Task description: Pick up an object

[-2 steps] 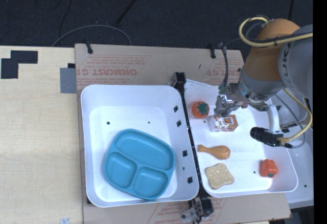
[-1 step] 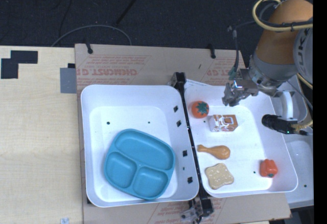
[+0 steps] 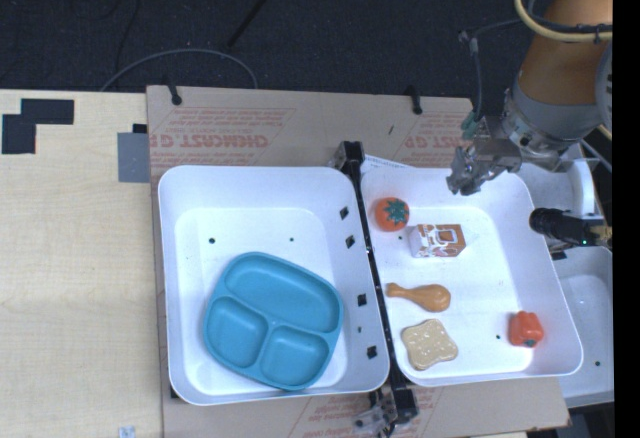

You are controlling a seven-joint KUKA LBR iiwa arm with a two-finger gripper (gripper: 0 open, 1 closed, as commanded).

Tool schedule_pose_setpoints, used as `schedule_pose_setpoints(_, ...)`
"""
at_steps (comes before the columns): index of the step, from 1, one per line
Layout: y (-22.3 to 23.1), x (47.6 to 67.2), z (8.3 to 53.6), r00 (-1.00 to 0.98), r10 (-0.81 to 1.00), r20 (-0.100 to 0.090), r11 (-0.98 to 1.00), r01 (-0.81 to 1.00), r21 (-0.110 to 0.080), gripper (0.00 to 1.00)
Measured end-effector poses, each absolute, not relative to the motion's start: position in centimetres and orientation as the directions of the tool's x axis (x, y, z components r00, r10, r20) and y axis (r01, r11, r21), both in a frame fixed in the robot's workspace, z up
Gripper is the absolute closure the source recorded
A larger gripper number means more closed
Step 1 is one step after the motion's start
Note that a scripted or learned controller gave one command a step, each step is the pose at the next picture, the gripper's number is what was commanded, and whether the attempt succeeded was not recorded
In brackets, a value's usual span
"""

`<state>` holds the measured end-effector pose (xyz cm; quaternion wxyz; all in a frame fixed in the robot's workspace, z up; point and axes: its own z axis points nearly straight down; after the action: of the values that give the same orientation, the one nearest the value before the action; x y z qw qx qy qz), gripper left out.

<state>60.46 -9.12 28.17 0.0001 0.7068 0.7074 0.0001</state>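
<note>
The right bin (image 3: 500,211) holds a toy tomato (image 3: 391,213) at its back left, a small white and brown carton (image 3: 437,241) beside it, a toy drumstick (image 3: 420,296), a slice of toast (image 3: 429,344) near the front, and a red pepper (image 3: 525,329) at the front right. My gripper (image 3: 468,176) hangs over the back edge of this bin, up and to the right of the carton. Nothing shows between its fingers.
The left bin (image 3: 190,206) holds a blue divided plate (image 3: 270,319). A black divider (image 3: 362,266) runs between the two bins. Cardboard (image 3: 260,131) lies under them, with pale wooden benchtop (image 3: 70,266) to the left. A black fitting (image 3: 560,223) juts in at the right bin's right rim.
</note>
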Motion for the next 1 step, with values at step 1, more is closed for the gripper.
schedule_pose_setpoints(1, -3.86, 59.30, 26.43, -0.001, 1.000, 0.000, 0.001, 1.000, -0.004, 1.00)
